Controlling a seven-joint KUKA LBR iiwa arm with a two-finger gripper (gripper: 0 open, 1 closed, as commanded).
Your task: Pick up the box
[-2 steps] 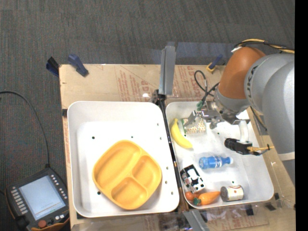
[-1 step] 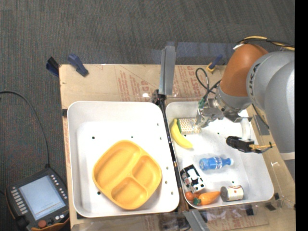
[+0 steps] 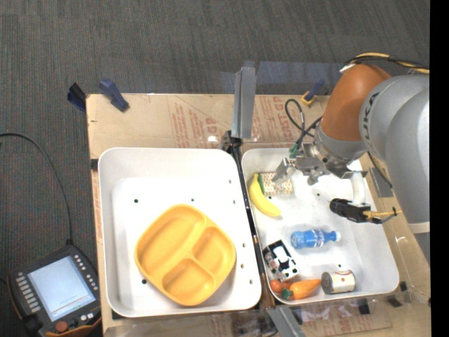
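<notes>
Claw [image 3: 297, 175] and box [image 3: 271, 182] are close together in the far left part of the right bin [image 3: 390, 253]. The claw hangs low over the bin's white floor with its two fingers spread apart, and nothing is gripped between them. The box is small, with a pale dotted top and a green edge. It lies flat just to the left of the claw, outside the gap between the fingers, with its near corner at the tip of the left-hand finger; whether the two actually touch I cannot tell. Its other side rests against the upper end of a banana [image 3: 262, 196], which curves along the bin's left wall.

Nearer the camera in the same bin, a small water bottle [image 3: 314, 239] with a blue label lies on its side, well clear of the claw. A black-and-white package [image 3: 280, 258] sits by the left wall, a carrot [image 3: 304, 288] lies along the near wall, and a short can [image 3: 338, 281] lies on its side just right of the carrot.

The arm [image 3: 396, 139] comes in from the right, its orange band [image 3: 353, 107] above the wrist.

The left bin [image 3: 118, 188] holds a yellow divided plate [image 3: 185, 254], set at a slant in its middle. Both bins stand on the cardboard-topped table [image 3: 161, 121]. A teach pendant [image 3: 56, 290] with a lit screen lies on the grey carpet at the lower left.
</notes>
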